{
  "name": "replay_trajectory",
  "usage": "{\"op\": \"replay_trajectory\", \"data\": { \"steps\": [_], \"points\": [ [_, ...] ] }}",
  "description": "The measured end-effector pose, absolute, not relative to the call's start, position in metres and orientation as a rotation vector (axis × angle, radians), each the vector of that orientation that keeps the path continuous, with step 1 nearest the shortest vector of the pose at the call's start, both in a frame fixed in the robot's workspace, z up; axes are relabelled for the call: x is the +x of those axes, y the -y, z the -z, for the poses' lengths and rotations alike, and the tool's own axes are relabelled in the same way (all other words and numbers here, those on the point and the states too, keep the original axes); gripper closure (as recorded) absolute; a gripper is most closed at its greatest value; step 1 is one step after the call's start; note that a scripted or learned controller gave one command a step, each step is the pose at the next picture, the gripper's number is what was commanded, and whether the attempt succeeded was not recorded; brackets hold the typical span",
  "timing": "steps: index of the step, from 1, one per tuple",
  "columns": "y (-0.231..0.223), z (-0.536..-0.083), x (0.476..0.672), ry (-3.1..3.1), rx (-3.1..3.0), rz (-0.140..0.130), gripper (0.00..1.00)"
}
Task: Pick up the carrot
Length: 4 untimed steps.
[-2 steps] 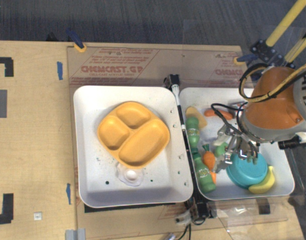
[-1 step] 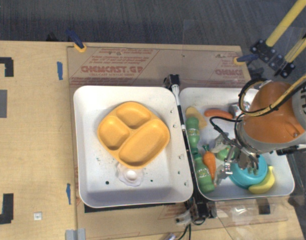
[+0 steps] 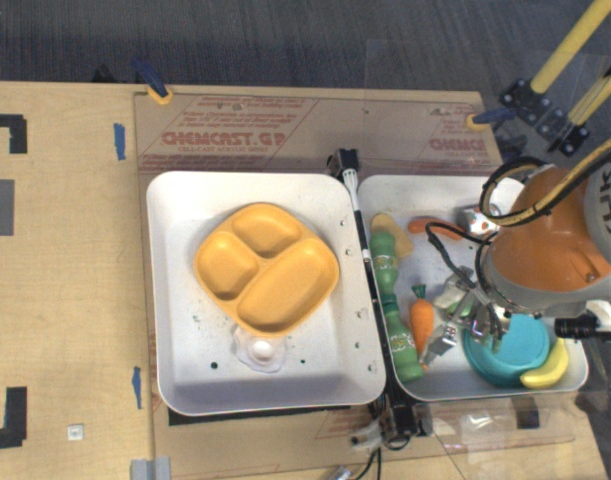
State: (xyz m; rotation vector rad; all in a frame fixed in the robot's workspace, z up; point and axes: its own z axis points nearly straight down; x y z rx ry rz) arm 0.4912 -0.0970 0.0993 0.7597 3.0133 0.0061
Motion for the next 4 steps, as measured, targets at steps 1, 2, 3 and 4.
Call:
{"op": "replay_trajectory", "data": {
  "steps": [1, 2, 3, 4],
  "points": [
    [0.100, -0.091, 0.507, -2.839, 1.311, 0.011, 0.00],
    [0.100, -0.091, 0.486, -2.665, 1.626, -0.008, 0.00],
    [0.099, -0.102, 0.488, -2.662, 1.619, -0.012, 1.00],
    [0.031, -0.184, 0.491, -2.214, 2.230, -0.001, 1.00]
  ]
}}
